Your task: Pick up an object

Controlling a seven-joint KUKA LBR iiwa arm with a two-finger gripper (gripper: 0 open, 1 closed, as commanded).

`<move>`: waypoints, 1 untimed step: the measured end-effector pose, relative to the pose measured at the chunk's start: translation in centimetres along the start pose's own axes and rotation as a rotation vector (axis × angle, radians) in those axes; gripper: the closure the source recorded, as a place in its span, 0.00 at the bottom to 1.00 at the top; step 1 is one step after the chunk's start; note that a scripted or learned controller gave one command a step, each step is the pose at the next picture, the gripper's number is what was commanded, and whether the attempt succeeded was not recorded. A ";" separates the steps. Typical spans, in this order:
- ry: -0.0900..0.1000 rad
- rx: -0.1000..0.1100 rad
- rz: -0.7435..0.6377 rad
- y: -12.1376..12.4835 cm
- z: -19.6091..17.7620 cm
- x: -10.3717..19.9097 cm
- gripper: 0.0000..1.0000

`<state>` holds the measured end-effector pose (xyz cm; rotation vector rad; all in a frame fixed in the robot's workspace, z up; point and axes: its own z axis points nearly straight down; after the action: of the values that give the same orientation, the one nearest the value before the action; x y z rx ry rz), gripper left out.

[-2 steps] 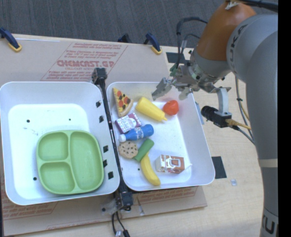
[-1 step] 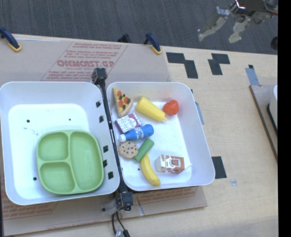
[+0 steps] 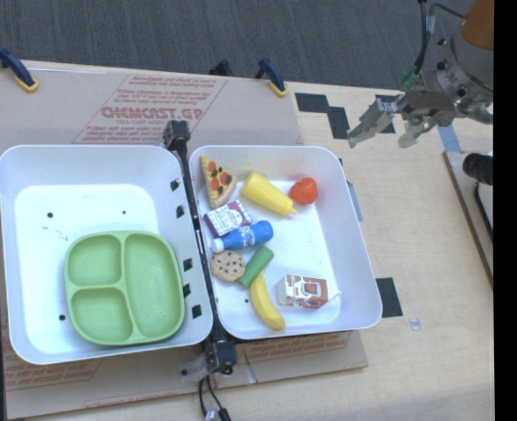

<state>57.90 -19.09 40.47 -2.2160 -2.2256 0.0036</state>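
Overhead, claw [image 3: 386, 130] spread wide, holding nothing; yellow banana [image 3: 266, 303] curved, lying in right bin [image 3: 361, 270].

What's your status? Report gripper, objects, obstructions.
Gripper open, nothing between the fingers, above bare bench right of the right bin. Toy food untouched in that bin, tomato nearest. Nothing in the way.

Even, fairly bright overhead light fills the scene, and the 2 white bins [image 3: 346, 235] come close to overexposure without hard glare. Shadows are soft and short beneath the toys. Focus is moderate, with printed cardboard [image 3: 153, 108] lettering slightly soft and some compression graininess.
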 end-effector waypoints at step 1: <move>0.002 0.004 -0.001 0.2 19.4 -1.9 0.00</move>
<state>58.06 -21.04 21.10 -2.2116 -2.2239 0.0059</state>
